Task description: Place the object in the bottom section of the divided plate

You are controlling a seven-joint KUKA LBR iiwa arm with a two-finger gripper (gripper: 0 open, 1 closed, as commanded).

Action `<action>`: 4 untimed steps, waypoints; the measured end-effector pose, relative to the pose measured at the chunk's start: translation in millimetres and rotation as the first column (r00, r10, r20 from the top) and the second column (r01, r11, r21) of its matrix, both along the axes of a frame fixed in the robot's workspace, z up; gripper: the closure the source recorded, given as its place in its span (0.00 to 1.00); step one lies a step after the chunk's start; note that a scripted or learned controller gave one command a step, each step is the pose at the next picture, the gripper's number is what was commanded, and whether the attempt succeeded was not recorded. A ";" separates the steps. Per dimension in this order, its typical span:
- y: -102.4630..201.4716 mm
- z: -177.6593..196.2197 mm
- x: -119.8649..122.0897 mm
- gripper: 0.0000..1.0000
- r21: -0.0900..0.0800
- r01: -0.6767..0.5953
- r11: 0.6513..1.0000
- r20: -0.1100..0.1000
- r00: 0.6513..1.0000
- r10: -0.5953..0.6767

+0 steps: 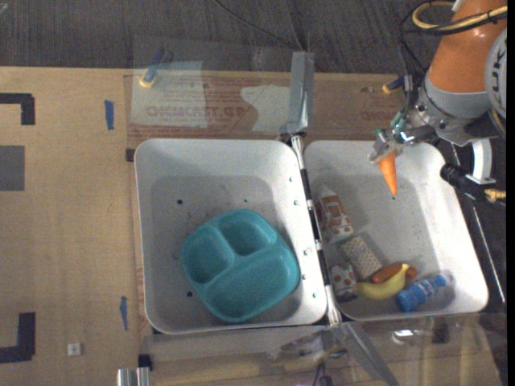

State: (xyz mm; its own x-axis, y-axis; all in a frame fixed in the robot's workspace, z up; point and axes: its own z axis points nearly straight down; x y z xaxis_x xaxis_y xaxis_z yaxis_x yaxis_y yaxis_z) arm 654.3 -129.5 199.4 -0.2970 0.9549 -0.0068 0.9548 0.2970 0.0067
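Nearest me, my teal divided plate (240, 264) sits in the left bin (161, 175); gripper (389, 146) clamps a toy carrot (389, 172) above the right bin (463, 240) (banana (378, 286), blue bottle (420, 291) below).

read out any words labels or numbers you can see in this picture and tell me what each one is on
Red lettering on the cardboard sheet behind the bins: faint under clear plastic, too blurred to read.
Printing on the small packets in the right bin: too small to read.
Label on the blue bottle: too small to read.
Dark letters on the arm at the frame edge: cut off, unreadable.
Teal plate: no text.
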 end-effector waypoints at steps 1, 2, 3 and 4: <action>75.5 26.6 -46.7 1.00 0.005 -0.099 0.995 -0.008 0.995 0.099; 153.1 -14.9 -78.8 1.00 0.005 -0.140 0.990 -0.009 0.990 0.140; 225.2 -13.6 -175.6 1.00 0.005 -0.232 0.973 -0.011 0.973 0.232; 261.5 -4.5 -174.2 1.00 0.003 -0.516 0.857 -0.005 0.857 0.516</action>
